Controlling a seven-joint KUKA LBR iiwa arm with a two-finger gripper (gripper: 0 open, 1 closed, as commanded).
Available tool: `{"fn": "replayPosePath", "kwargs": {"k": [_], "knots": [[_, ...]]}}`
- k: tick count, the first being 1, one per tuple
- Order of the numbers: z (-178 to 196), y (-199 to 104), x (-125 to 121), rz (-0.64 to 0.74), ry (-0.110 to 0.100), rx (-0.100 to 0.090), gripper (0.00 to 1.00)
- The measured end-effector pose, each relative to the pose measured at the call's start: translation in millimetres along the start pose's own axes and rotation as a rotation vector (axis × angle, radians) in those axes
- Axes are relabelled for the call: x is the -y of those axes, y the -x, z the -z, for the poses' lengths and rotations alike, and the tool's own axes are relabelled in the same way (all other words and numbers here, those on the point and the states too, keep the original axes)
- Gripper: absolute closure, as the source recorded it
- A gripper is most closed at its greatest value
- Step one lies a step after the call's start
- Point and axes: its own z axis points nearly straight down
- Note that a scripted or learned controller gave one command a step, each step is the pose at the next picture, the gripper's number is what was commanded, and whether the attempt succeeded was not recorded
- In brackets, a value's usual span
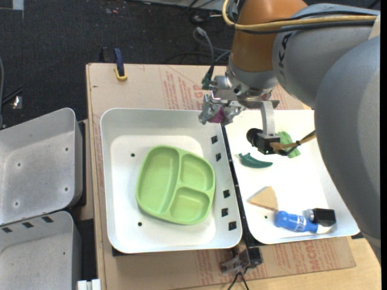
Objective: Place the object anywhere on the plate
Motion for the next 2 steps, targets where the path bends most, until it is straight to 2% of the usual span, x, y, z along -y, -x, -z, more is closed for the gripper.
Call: {"fn": "replayPosePath", "kwargs": {"k": [1,2], "knots": [[-21.0,-54.3,-9.2,0.003,-0.002,0.000,1.00],[-20.1,-51.6,-8.9,-0.001,-0.002,0.001,0.00]]}}
